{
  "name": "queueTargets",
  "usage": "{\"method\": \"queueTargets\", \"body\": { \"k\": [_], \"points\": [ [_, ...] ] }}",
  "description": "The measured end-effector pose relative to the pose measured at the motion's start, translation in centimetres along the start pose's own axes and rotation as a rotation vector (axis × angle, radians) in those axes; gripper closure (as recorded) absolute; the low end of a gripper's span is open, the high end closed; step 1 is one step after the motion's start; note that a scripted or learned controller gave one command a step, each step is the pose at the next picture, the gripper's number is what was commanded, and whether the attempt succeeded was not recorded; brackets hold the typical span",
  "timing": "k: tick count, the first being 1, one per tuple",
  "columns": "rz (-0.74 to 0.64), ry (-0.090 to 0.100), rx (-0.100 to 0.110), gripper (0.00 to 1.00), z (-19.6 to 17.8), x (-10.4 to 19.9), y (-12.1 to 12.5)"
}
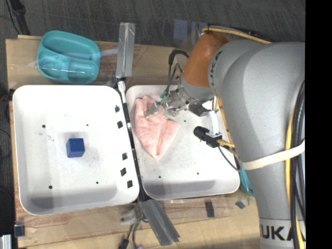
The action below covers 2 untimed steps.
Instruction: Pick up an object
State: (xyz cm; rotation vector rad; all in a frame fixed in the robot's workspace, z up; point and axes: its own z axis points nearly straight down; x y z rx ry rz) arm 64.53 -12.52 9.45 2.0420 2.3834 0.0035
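Note:
A pink cloth (153,128) lies crumpled in the left half of the right bin (207,183). My gripper (165,106) is low over the cloth's upper right edge, where the fabric looks bunched up against it. The arm's orange band (199,61) and its grey body rise behind it and hide the bin's right side. A small blue cube (75,147) rests alone on the floor of the left bin (31,113), far from the gripper.
A teal plastic object (67,56) lies on the bench beyond the left bin. A black fitting with a yellow cable (206,135) hangs off the arm over the right bin's floor. A ridge with black clips (126,149) divides the bins.

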Motion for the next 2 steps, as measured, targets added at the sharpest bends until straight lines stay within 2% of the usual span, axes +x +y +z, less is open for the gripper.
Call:
{"method": "queueTargets", "body": {
  "k": [1,2],
  "points": [
    [-0.025,0.001,0.0,0.0,-0.1,-1.0,-6.8],
    [-0.097,0.0,0.0,0.0,0.0,2.9,-3.4]
  ]
}}
